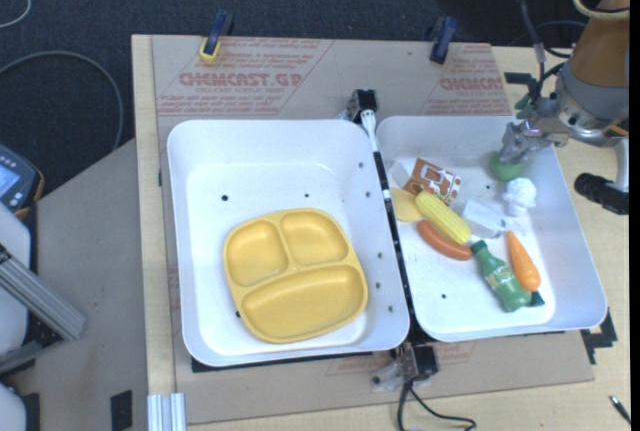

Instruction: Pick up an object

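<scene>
I am looking down at a desk [300, 69] topped with a brown board printed in red lettering, sitting over dark carpet, with two clamps gripping its far edge. Two white bins are lying side by side on it. The left bin [200, 149] is carrying a yellow divided tray [294, 272], and nothing else is showing in it.

The right bin [570, 309] is holding the loose toys: a corn cob [442, 217] lying across an orange-red sausage [443, 241], a yellow piece [404, 204] just beside them, a small brown-and-white packet [434, 179] further back, a green bottle [499, 276] lying next to a carrot [522, 260] near the front, and a small white object [519, 192] toward the right wall.

The arm [600, 59] is reaching in from the right, and I am seeing the tool [517, 145] hanging low over the far right part of that bin, directly over a green rounded object [507, 166]. From here I cannot tell whether it is spread or closed, or whether it is touching the green piece.
</scene>
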`<action>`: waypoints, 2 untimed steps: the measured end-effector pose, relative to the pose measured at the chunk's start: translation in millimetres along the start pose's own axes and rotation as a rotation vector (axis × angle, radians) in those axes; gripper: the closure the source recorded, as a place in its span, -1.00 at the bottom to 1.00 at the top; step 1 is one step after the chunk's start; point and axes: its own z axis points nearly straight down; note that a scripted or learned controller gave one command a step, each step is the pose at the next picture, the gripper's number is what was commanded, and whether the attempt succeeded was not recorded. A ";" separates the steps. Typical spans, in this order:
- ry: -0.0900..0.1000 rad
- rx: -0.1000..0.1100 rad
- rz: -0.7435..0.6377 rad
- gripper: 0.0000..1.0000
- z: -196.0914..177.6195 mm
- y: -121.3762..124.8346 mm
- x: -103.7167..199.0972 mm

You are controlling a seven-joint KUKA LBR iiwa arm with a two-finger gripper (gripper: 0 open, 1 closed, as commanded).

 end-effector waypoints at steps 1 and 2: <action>-0.002 -0.001 0.002 1.00 -15.5 -2.7 -1.0; -0.004 -0.004 0.000 1.00 -25.9 -1.8 -1.0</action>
